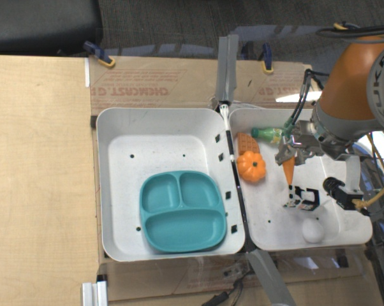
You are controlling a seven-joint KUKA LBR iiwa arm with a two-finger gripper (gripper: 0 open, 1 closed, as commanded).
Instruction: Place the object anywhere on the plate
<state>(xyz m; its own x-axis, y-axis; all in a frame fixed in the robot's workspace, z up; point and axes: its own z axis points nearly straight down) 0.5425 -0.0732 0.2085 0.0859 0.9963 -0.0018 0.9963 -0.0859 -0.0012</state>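
Note:
A teal divided plate (181, 211) lies in the left bin (115, 171), toward its front. My gripper (290, 154) hangs over the middle of the right bin (268, 231). An orange carrot-shaped piece (288, 172) sticks out from between the fingers, tip pointing to the bin's front, and the gripper is shut on its thick end. Whether the carrot still touches the bin floor I cannot tell. The plate is about a bin's width to the left of the gripper.
Also in the right bin: a small orange pumpkin (251, 167) and a corn cob (246, 143) by the left wall, a green item (266, 133) at the back, a black-and-white object (301, 198), a white ball (314, 232). The bins' adjoining rims (232, 171) separate gripper and plate.

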